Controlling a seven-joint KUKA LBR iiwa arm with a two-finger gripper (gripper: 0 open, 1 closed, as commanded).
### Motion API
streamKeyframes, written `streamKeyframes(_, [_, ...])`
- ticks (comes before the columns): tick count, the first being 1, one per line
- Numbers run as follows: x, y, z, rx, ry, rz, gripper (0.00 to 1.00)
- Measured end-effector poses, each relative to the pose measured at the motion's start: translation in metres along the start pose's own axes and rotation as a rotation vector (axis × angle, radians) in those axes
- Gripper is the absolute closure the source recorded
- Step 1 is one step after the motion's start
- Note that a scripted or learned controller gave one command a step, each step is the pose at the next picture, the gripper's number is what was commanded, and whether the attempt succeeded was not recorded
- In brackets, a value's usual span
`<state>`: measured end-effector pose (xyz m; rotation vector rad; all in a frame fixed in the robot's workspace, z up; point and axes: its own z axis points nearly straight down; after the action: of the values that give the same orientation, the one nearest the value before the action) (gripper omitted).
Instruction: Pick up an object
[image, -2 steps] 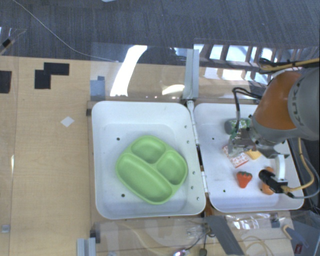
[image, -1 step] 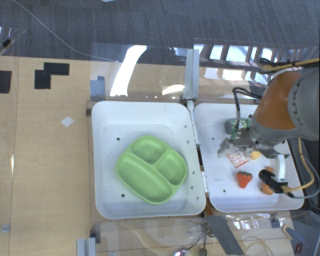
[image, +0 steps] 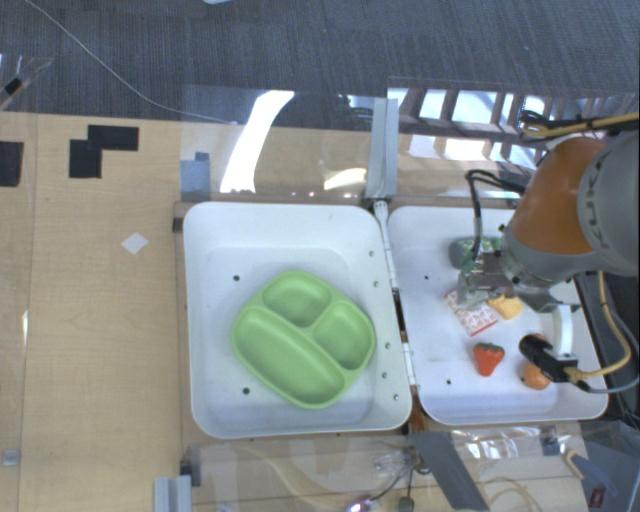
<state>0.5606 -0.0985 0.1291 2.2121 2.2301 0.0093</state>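
While the arm reaches in from the right, its gripper hangs low over the middle of the right bin, just above the upper edge of a red and white packet that lies flat on the bin floor. Whether the gripper is clenched or released cannot be told from this slant, and nothing can be seen caught in it. Just right of the packet, touching or nearly touching it, sits a yellow piece, partly under the wrist. Nearer the front wall lies a strawberry, red with a green top, apart from the packet. An orange piece rests to the strawberry's right, partly hidden. Beside this bin, the left bin holds a green plate with three compartments, turned at a slant. Both bins stand on a pale wooden bench.
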Motion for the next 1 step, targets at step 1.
streamKeyframes(1, [0.0,0.0,0.0,0.0,0.0,0.0,0.0])
